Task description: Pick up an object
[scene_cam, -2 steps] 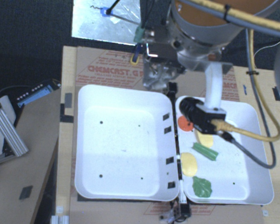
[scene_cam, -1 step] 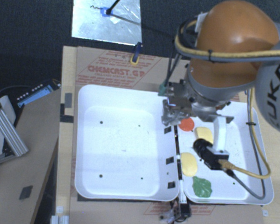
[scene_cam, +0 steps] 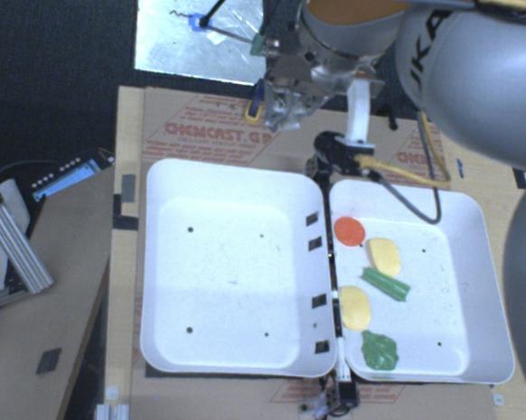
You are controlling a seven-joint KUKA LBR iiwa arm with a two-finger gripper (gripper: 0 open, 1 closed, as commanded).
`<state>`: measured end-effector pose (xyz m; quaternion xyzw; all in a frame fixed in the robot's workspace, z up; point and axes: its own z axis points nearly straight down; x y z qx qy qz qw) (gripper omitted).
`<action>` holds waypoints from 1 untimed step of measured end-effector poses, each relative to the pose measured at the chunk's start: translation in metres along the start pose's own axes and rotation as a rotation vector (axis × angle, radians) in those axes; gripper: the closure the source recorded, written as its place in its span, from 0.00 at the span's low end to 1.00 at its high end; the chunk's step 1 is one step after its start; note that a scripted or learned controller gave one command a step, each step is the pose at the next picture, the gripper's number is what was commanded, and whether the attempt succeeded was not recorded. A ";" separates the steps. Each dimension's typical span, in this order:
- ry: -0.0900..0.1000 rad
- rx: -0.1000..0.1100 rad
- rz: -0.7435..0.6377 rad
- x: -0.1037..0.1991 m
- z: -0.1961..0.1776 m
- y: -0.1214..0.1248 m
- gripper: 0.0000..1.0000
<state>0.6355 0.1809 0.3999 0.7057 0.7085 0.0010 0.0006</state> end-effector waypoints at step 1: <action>0.004 -0.015 -0.001 -0.004 -0.145 -0.008 1.00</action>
